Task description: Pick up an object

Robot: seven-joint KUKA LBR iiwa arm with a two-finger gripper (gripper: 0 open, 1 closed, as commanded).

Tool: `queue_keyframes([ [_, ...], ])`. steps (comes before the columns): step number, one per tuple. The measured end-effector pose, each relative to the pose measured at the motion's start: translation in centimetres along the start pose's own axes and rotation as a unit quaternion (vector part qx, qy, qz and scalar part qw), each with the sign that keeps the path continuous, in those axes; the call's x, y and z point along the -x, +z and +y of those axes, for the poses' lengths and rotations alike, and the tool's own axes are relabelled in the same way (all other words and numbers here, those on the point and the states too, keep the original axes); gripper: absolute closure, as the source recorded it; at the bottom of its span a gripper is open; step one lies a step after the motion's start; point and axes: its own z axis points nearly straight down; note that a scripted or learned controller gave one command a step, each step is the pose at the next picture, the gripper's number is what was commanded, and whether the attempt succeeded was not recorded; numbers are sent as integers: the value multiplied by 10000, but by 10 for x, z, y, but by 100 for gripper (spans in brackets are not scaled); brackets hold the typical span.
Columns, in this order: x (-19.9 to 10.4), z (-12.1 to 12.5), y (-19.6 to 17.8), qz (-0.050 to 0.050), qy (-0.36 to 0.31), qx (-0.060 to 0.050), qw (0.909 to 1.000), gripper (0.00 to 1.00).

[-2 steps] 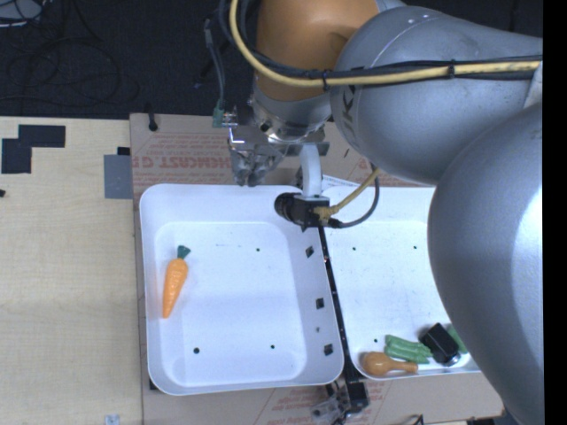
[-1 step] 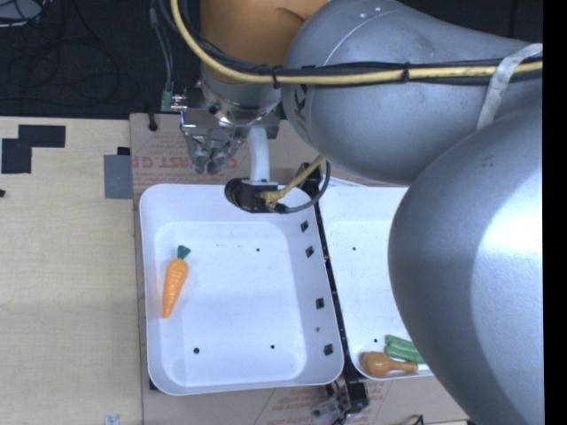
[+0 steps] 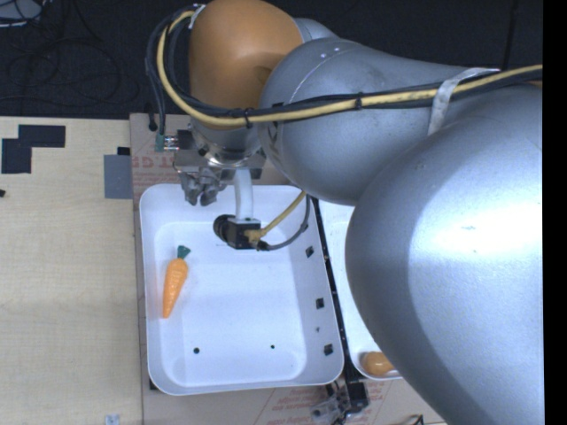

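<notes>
An orange toy carrot (image 3: 174, 283) with a green top lies in the left part of the left white bin (image 3: 230, 370), its green end pointing to the far side. My gripper (image 3: 202, 189) hangs over the bin's far left corner, well above and behind the carrot, with nothing visibly held. A black fitting with a yellow cable (image 3: 236, 231) sits just below the wrist. The grey arm with its orange band (image 3: 239, 47) covers most of the right side.
A small orange-yellow object (image 3: 377, 364) shows at the near edge of the right bin (image 3: 341, 264), mostly hidden by the arm. Beige bench surface (image 3: 62, 264) lies left of the bins. Dark cables (image 3: 35, 7) lie at the back.
</notes>
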Motion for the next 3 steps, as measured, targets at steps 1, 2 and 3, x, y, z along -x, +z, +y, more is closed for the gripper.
queue_keyframes([
  [1, 0, 1, 21, 6, 3, 22, 10000, 100],
  [2, 3, 1, -208, 44, -3, 122, 9999, 100],
  [3, 1, -2, -305, 34, -21, 91, 10000, 100],
])
